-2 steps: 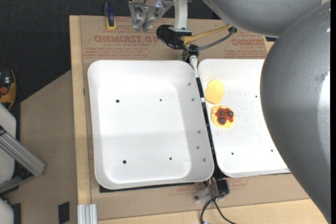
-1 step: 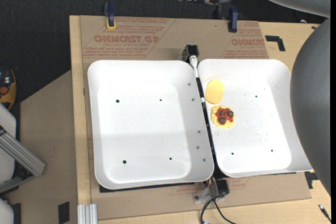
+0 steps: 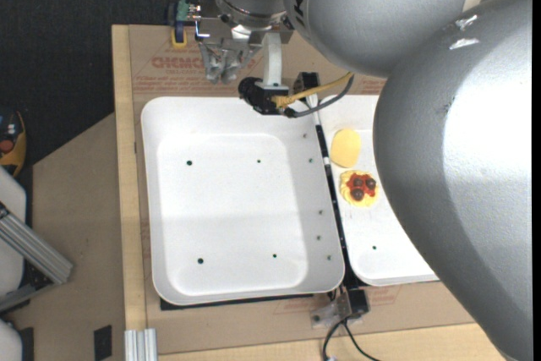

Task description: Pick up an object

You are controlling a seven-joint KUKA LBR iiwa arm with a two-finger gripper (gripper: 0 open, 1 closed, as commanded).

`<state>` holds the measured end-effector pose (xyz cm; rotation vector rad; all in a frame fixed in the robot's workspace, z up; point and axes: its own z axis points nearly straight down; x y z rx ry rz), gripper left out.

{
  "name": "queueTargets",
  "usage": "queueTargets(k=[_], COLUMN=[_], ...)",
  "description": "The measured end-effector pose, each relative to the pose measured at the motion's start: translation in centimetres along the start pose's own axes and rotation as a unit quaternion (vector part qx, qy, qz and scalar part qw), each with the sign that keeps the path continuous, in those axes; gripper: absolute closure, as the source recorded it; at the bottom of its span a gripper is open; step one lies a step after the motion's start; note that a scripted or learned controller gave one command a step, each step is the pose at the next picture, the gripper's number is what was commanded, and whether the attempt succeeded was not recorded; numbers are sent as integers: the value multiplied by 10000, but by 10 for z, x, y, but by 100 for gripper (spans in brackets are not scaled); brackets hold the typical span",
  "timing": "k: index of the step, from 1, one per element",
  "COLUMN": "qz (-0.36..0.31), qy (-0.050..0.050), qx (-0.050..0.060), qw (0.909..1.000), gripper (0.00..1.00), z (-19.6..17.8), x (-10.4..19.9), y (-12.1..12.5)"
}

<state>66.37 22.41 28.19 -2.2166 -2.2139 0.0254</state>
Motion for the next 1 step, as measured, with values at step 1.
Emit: queueTargets(k=[1], qz=[-10], qy=[37], qx=[-116], qw=[9999], gripper=[100], z=[-47], x=[0], y=[2])
